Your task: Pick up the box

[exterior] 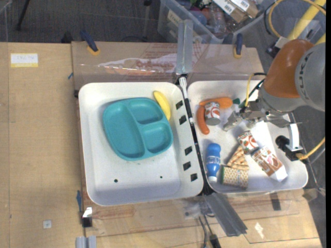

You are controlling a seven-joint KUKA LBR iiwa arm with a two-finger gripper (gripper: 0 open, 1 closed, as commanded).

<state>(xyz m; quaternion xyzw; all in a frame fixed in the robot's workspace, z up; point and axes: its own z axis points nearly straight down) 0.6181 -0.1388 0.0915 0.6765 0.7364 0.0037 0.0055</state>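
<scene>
Jaws above box, r. bin

A pale wooden bench fills the near side of the room, its light boards running to the left edge. Beyond its far edge lies dark grey carpeted floor, where a clear plastic tub heaped with assorted clutter stands. Even, soft light falls throughout, casting faint shadows.
</scene>
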